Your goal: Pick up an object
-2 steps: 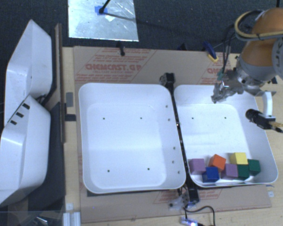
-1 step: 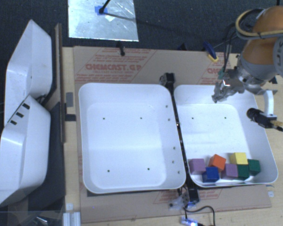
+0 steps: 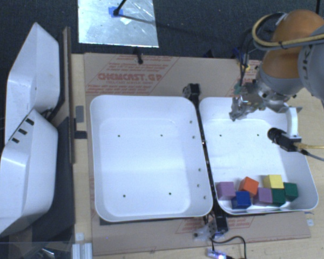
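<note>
- Left bin (image 3: 146, 161): lies just beside the right bin, their rims touching.
- Right bin (image 3: 248, 144): the landmark; blocks lie along its near edge.
- Arm (image 3: 291, 53): above the right bin's far right corner.
- Gripper (image 3: 238, 111): over the right bin's far end, well apart from the blocks; whether it is spread or pressed together cannot be told.
- Blocks: purple (image 3: 225, 189), orange (image 3: 249, 185), blue (image 3: 241, 199), yellow (image 3: 275, 181), green (image 3: 289, 190), clustered together.

Bright, even light — slightly soft
</note>
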Tool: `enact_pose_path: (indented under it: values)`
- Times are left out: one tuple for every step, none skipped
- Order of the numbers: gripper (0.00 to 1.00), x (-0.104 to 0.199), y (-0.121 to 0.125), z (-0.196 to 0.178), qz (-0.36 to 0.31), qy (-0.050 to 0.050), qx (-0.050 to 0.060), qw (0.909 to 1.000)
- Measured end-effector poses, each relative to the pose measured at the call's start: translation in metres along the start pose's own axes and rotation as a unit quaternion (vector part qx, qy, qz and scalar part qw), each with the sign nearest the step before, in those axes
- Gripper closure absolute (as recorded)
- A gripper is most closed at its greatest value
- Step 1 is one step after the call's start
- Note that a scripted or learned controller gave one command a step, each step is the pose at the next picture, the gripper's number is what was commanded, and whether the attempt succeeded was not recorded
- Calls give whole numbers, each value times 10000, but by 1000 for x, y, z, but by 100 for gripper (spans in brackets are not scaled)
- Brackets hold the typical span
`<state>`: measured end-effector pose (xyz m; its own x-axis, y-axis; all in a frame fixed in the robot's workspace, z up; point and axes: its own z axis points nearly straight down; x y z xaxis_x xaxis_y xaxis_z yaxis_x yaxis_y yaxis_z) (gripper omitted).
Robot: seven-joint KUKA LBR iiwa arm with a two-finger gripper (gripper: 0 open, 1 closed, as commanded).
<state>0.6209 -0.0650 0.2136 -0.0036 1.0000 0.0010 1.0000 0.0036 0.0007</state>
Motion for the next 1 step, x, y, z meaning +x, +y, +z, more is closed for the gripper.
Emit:
enact_pose_path:
  values:
    - [100,51,-7,6,-5,2,1,10000]
